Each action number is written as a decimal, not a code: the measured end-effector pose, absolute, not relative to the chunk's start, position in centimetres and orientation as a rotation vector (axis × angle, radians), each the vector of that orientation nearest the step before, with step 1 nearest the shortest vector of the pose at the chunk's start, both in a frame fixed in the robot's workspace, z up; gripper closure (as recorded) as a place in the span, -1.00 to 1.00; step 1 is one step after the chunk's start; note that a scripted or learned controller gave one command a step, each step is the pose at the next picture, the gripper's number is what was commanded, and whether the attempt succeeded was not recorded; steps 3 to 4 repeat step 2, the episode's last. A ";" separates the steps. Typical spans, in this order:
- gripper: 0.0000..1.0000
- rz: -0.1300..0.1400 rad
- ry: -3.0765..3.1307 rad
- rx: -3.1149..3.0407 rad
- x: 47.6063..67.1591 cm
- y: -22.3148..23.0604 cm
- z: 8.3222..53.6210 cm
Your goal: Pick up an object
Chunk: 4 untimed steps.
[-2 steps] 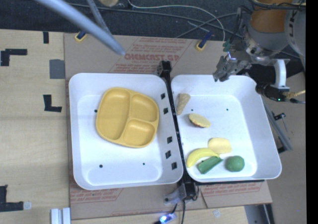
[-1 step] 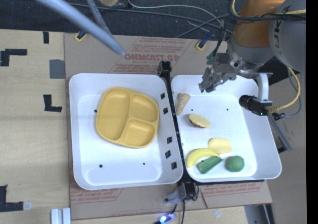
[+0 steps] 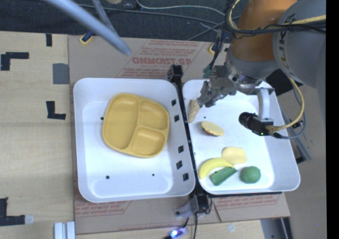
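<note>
In the left bin (image 3: 85,142) I see a yellow divided plate (image 3: 135,125) lying flat. Across the divider, in the right bin (image 3: 283,166), a pale wedge (image 3: 194,109) sits against the left wall with the gripper (image 3: 208,98) just above it; I cannot tell how its claw stands. Nearby lies an apple slice (image 3: 212,129), then a banana (image 3: 213,166), a green pod (image 3: 222,175), a yellow chip (image 3: 234,154) and a lime (image 3: 250,174).
</note>
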State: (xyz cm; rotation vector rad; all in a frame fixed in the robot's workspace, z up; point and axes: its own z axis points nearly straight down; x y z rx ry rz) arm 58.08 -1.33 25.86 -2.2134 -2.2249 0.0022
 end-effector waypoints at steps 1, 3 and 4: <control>1.00 0.003 -2.225 -2.213 56.0 3.0 25.6; 1.00 0.005 -2.224 -2.212 52.7 8.1 23.6; 1.00 0.005 -2.224 -2.212 52.7 8.1 23.6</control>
